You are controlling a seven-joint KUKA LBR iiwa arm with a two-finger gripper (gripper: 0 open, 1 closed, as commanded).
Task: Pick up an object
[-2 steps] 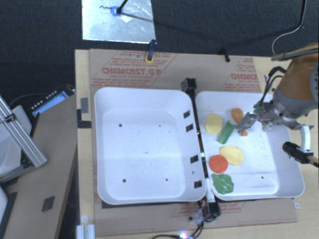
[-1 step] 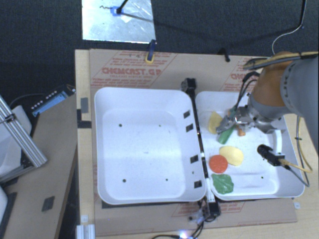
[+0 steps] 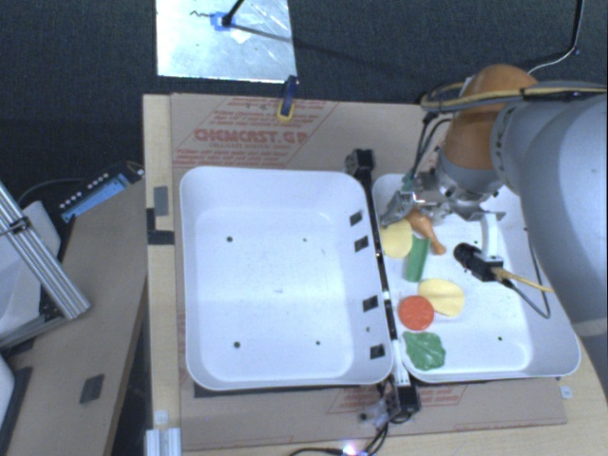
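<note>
Six toys occupy your right bin (image 3: 546, 350): orange carrot (image 3: 427, 230), green cylinder (image 3: 415, 259), two yellow pieces, red disc (image 3: 416, 313), green leaf (image 3: 425, 351). Gripper (image 3: 415, 205): jaw state cannot be determined.

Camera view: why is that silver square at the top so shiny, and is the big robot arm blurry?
In the camera view, the silver sheet throws back the light as pale glare; the white bins are bright and evenly lit with only faint shadows; the grey arm looks soft and big because it is close to the camera, while the toy foods stay fairly sharp.
</note>
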